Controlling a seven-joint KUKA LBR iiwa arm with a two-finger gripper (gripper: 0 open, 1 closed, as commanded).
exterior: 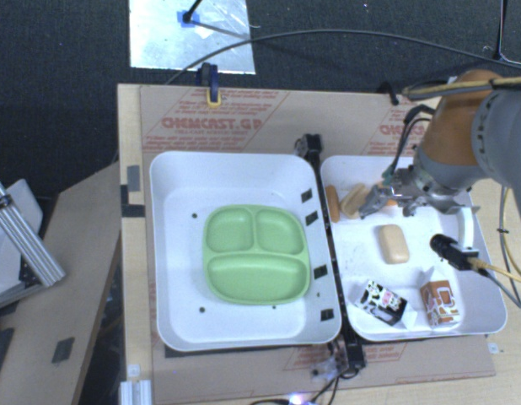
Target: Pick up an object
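Gripper (380,199) hovering at right bin (496,310) back edge, fingers spread, nothing between them. Bread-like piece (354,199) just beside, near back-left corner. Best play: centre over piece, drop straight, close. Green divided plate (257,254) in left bin (176,226).

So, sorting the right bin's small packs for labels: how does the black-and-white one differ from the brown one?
The black-and-white pack lies tilted near the bin's front middle; the brown pack stands more upright toward the front right corner. The first is dark and patterned, the second orange-brown. Both are small and apart from each other.
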